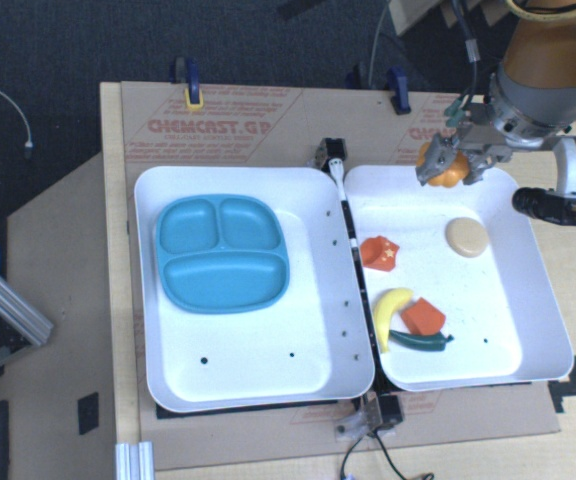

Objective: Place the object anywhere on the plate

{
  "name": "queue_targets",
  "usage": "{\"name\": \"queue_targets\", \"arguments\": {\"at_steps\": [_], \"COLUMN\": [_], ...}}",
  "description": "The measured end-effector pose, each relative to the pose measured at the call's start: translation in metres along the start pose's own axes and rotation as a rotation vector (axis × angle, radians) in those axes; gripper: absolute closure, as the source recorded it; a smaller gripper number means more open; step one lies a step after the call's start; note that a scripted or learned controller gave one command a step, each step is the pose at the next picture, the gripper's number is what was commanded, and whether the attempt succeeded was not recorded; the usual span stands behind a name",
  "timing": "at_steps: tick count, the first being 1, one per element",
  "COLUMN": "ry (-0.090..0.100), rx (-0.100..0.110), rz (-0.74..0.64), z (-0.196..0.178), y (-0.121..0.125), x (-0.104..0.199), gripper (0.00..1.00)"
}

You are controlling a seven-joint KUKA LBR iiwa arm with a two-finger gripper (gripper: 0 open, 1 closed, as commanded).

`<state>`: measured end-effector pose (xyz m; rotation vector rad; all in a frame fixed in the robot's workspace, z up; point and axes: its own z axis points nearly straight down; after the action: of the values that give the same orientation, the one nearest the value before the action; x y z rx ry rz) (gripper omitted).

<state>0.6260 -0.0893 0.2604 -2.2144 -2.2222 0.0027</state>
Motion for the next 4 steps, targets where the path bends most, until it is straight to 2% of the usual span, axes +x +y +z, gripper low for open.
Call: {"name": "queue_targets", "arguments": {"at_steps": [3,4], "ry": [0.0,0.0], "rx": [0.0,-0.001], "rz": [-0.001,-0.002], "z": [0.042,0.031], "y": [-0.057,-0.083], "x": [0.14,0.192], "gripper": [1.0,1.0]}}
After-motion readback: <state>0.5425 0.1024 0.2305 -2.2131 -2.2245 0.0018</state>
